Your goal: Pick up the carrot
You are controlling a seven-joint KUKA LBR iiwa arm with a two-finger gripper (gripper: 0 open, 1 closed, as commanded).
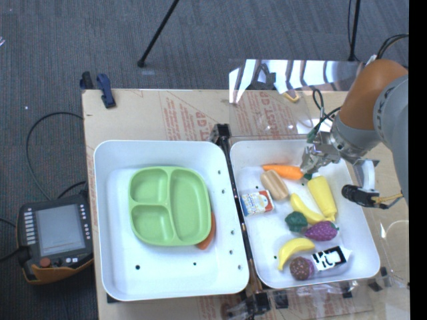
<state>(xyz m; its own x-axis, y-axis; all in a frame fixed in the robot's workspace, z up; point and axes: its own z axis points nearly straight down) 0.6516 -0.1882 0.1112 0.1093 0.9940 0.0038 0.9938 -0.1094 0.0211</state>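
The carrot [283,172] lies on its side in the right bin [257,153], near that bin's far edge, its orange body running across the view with the thicker end just at the fingers [311,165]. The gripper [312,167] hangs over that end, touching or nearly touching it — whether the fingers are spread, closed or gripping the carrot cannot be told from this slant, since they are small and dark against the wrist.

Just below the carrot, a little to the fingers' left and nearer the camera, rests a hot dog [274,184], tilted. Directly beneath the fingers stands a yellow corn cob [323,195], lengthwise down the bin, with a yellow banana [305,208] beside it on its left. Left of the hot dog sits a small carton [257,202] with a red and white label. Further from the fingers, toward the near edge, are a dark green broccoli piece [296,221], a purple bunch of grapes [321,231], a second banana [294,251], a brownish round item [301,267] and a black-and-white tag [330,257].

Well apart from the fingers, in the left bin [110,179], lies a green divided plate [170,206] — an orange object [208,235] peeks from under its right edge.
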